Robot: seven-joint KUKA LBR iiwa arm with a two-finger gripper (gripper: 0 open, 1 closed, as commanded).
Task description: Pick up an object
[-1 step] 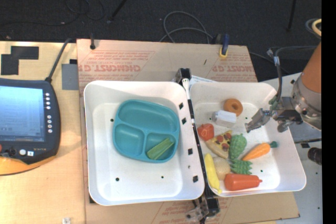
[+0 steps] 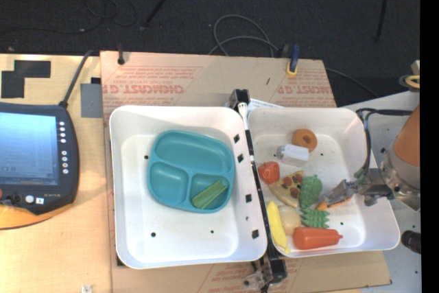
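Note:
The right bin (image 2: 374,233) holds several toy foods. A brown donut (image 2: 304,139) lies at the back beside a white block (image 2: 295,153). A red tomato (image 2: 269,171) sits next to a pizza slice (image 2: 291,186). A green leafy vegetable (image 2: 311,192) stands in the middle, with a second green piece (image 2: 316,219) below it. Along the front lie a yellow banana (image 2: 277,226) and an orange-red carrot (image 2: 316,238). My gripper (image 2: 341,194) reaches in from the right, low in the bin, its tip just right of the green vegetable and close to a small orange piece (image 2: 322,205).
The left bin (image 2: 130,230) carries a teal divided plate (image 2: 180,160) with a green pickle (image 2: 210,194) in its front right compartment. A black clip ridge (image 2: 245,161) joins the two bins. A tablet (image 2: 31,154) lies at the far left on the bench.

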